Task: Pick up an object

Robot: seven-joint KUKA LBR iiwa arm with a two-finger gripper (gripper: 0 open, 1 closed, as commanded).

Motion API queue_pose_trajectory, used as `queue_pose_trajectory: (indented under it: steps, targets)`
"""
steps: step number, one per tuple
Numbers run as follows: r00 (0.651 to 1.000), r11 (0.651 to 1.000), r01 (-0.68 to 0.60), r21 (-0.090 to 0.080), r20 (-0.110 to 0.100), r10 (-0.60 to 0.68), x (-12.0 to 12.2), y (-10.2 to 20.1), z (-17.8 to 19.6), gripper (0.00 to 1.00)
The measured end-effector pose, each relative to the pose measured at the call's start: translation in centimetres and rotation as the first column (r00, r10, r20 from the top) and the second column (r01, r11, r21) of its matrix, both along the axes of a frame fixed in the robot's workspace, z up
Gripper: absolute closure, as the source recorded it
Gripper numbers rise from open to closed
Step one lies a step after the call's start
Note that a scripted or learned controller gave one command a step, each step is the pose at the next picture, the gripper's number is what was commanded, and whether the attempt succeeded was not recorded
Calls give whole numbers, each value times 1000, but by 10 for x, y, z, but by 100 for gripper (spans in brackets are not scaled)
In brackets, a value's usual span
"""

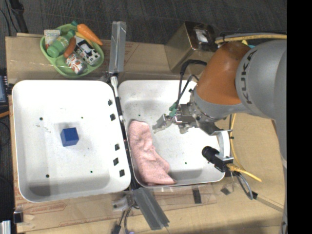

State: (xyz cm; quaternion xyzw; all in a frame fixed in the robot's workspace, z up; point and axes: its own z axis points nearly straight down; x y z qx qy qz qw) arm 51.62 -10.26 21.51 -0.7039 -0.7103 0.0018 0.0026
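Observation:
A pink cloth [146,153] lies crumpled along the left side of the right bin [146,94]. A blue cube [69,136] sits in the left bin [29,106]. My gripper [161,124] reaches in from the right and hovers over the right bin, just above and right of the cloth's upper end. Its fingers [165,120] point left toward the cloth, and nothing shows between them.
A green bowl [52,59] of toy food, including carrots, stands on the bench behind the left bin. A brown box [187,38] sits behind the right bin. A metal divider [117,48] runs between the bins. Cables trail at the right bin's front right corner.

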Motion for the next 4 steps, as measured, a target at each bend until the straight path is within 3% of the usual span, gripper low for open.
queue_pose_trajectory:
  steps: [1, 2, 3, 4]
  targets:
    - [994, 994, -111, -1, 6, 111, 14, -5, -123, 0]
    - [975, 975, -222, -2, 7, 222, 31, 3, -122, 0]
    - [975, 975, -221, -1, 5, 221, 2, 29, -23, 0]
    - [974, 974, -225, -2, 5, 225, 3, 29, -13, 100]
